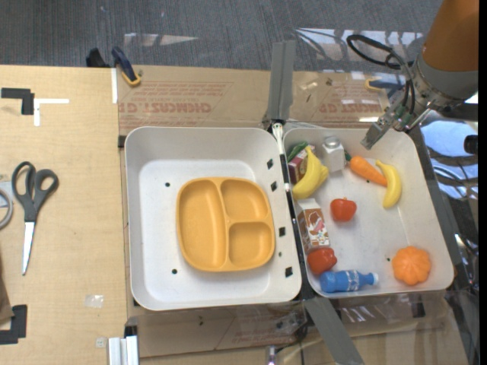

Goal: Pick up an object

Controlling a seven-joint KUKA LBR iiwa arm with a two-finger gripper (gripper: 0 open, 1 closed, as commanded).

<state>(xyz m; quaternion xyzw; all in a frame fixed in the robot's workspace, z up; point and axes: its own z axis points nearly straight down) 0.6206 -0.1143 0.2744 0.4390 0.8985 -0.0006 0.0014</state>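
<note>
Bench (68,280), pale wood: black-handled steel scissors (32,204) lie at far left, well apart from the bins.

Left shallow white plastic bin (144,280): one yellow-orange three-compartment plastic tray (226,223), flat at centre.

Right shallow white plastic bin (434,204), candidates for picking: yellow toy banana (310,175) against the dividing wall; small brown printed carton (313,228); red toy pepper (322,260); blue plastic bottle (346,281) on its side; grey-white block (332,153); red toy tomato (343,209); orange toy carrot (367,171) just beside a second, slimmer yellow banana (392,183); orange toy pumpkin (412,265).

Grey two-finger gripper (378,134): above the right bin's rear edge, near the carrot. Jaws: spread cannot be told; nothing seen between them.

Status: nothing lifted; approach, grasp and lift all remain, by my judgement.
</note>
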